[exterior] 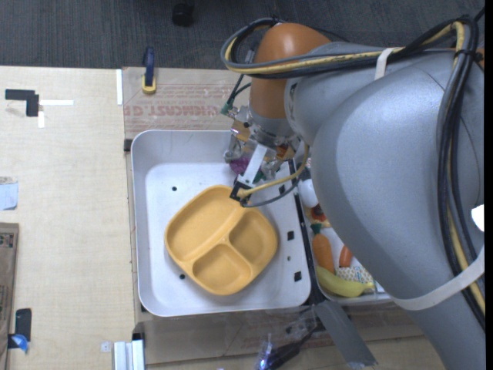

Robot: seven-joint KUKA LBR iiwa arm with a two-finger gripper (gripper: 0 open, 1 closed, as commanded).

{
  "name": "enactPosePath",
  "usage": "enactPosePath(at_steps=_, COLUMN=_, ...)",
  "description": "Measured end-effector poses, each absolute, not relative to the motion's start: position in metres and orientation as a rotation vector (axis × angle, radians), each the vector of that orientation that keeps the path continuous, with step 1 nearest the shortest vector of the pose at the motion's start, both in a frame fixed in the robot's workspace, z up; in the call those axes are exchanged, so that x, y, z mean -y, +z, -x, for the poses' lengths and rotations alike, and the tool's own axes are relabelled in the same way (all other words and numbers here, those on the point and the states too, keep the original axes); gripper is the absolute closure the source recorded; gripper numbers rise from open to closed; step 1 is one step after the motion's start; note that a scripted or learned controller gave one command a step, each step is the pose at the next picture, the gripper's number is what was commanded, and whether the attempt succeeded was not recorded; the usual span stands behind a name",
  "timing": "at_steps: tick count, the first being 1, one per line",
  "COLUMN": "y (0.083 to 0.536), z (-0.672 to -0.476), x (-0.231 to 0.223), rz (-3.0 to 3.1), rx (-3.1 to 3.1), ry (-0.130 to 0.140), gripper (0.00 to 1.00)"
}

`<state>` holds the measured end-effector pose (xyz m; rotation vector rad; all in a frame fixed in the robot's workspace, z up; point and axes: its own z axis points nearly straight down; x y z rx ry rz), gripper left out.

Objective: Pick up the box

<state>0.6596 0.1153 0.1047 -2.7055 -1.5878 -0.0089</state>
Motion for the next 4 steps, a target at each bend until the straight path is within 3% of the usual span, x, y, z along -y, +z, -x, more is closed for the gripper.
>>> enactPosePath(at_steps=1, y=0.105, z=-0.659, x=-0.117, rz=2.703, rx=1.59, ry=-0.01, gripper=0.0)
enactPosePath(at_steps=2, y=0.091, z=-0.631, x=-0.147, rz=2.761, rx=1.495, ry=0.007, gripper=0.0)
enactPosePath(at_steps=3, y=0.092, z=-0.658, x=-0.132, rz=2.795, rx=1.432, ry=0.006, gripper=0.0)
enactPosePath(at_steps=4, y=0.192, z=-0.659, x=-0.043, rz=2.839, rx=1.347, ry=0.004, gripper=0.0)
